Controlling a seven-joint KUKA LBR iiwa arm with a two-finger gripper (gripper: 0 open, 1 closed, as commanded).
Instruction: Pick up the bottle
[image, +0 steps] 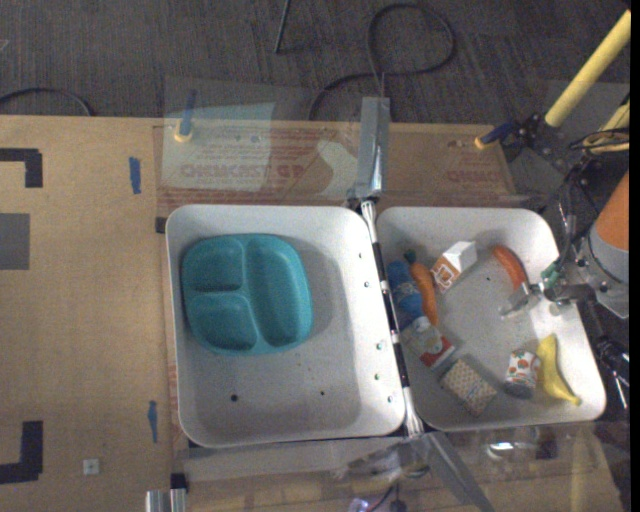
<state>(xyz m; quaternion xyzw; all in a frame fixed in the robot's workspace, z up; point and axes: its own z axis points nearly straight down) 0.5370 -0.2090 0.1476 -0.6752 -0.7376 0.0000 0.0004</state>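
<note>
Camera view, looking down at a slant on two white bins side by side. Left bin (200, 400) holding just a teal divided plate (246, 292), sitting toward its upper left. Right bin (520, 222) way more cluttered. Bottle (404, 288), blue, lying along the right bin's left wall, right beside an orange carrot-like thing (425, 292), apparently touching. Just below those, a small red-and-white packet (432, 346), then a speckled tan block (468, 385) near the bottom edge. Little white-and-orange carton (454, 266) up top middle, orange sausage-shaped piece (509, 265) further right. Small printed can (521, 369) and yellow banana (554, 369) down in the lower right corner, close together.

Gripper (527, 297) reaching in from the right over the right bin's right half, well apart from the bottle, nothing visibly between the fingers. Open or closed? Can't tell, too small and blurry. Grey arm with orange band (618, 222) at the right edge.
</note>
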